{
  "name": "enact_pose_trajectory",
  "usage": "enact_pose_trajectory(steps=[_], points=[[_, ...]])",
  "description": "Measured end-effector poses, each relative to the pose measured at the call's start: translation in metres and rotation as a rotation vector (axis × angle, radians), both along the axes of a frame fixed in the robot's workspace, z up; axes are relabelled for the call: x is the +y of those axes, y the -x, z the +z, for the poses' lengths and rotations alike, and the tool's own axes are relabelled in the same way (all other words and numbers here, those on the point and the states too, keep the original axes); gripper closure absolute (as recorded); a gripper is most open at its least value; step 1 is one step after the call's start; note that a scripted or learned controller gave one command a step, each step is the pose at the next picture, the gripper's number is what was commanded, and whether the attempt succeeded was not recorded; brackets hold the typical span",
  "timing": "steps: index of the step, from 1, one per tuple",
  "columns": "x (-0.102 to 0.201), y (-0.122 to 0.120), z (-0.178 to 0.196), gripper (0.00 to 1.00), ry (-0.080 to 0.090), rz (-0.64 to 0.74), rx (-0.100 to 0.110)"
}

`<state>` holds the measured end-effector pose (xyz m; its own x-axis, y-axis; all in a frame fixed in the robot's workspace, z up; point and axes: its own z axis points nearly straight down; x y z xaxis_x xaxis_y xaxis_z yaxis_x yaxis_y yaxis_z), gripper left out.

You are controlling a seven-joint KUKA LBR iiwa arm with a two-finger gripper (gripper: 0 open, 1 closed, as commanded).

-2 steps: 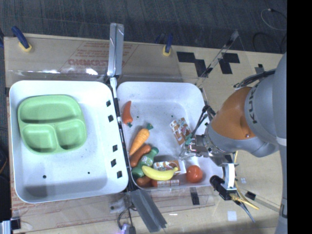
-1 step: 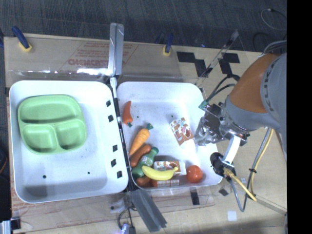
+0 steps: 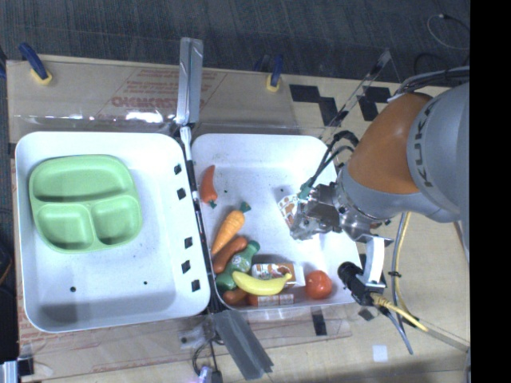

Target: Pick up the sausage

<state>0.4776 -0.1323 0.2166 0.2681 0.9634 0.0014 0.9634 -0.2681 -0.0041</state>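
Sausage [image 3: 230, 252] is your target: a reddish-brown piece lying at a slant in the right bin's lower left, just under the carrot and touching the pile of food there.

From the left, you have one left bin [image 3: 32, 294] holding one green tray [image 3: 84, 199] with three compartments. On the bench's far edge you can count two blue clamps, one [image 3: 35, 62] at the far left corner and one [image 3: 275, 73] nearer the middle.

Next comes the right bin [image 3: 255, 152]. Near its left wall lies one small orange-red pepper-like piece [image 3: 207, 184], apart from the rest. Below it you see one carrot [image 3: 228, 225], then the sausage, then one green item [image 3: 242, 262] pressed against it. A second brownish piece [image 3: 234, 296] peeks out at the bin's near wall; you cannot tell what it is. One banana [image 3: 259, 282] lies across one printed packet [image 3: 278, 271], and one red tomato [image 3: 318, 284] sits just to the right of them.

Further right, the gripper [image 3: 302, 220] hangs over the bin's middle right, with a small shiny wrapped item [image 3: 287, 207] just at its left side. You cannot tell whether the gripper is released or clenched, nor whether it touches that item. The sausage lies well to the gripper's left and a little nearer the bin's near wall, apart from it, with bare bin floor between them.
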Motion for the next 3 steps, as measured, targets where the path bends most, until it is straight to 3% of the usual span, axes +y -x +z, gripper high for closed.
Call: enact_pose_trajectory(steps=[1,2,3], points=[[0.069,0.000,0.015,1.00,0.002,-0.245,-0.001],[0.116,0.001,0.000,1.00,0.002,-0.485,0.003],[0.183,-0.001,0.005,1.00,0.004,-0.518,0.002]])
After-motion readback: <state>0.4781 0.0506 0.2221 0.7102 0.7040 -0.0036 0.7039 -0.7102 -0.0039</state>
